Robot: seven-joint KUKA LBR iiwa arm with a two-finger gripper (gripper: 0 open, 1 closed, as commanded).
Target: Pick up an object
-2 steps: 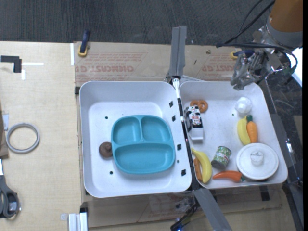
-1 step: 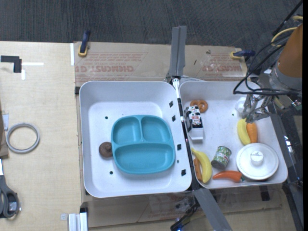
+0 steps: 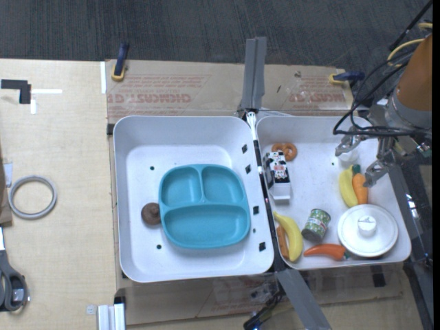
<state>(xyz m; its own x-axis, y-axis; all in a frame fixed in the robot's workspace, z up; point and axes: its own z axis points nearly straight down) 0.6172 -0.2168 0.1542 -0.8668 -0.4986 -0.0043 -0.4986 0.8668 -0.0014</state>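
My gripper [image 3: 362, 158] hangs over the far right part of the right bin [image 3: 313, 133], open, with nothing between its fingers. Just below it lie a small yellow banana [image 3: 347, 186] and an orange carrot [image 3: 360, 188], side by side. The same bin holds a white lidded bowl [image 3: 368, 230], a green can [image 3: 316, 224], a red-orange pepper [image 3: 324, 251], a larger banana [image 3: 289, 236], a white box with black print [image 3: 278, 174] and a pretzel [image 3: 284, 150].
The left bin [image 3: 130, 177] holds a teal divided plate [image 3: 204, 205] and a brown round piece [image 3: 150, 214]. On the bench at left lie a tape roll [image 3: 31, 196] and scissors [image 3: 11, 291]. Cables [image 3: 385, 81] trail behind the arm.
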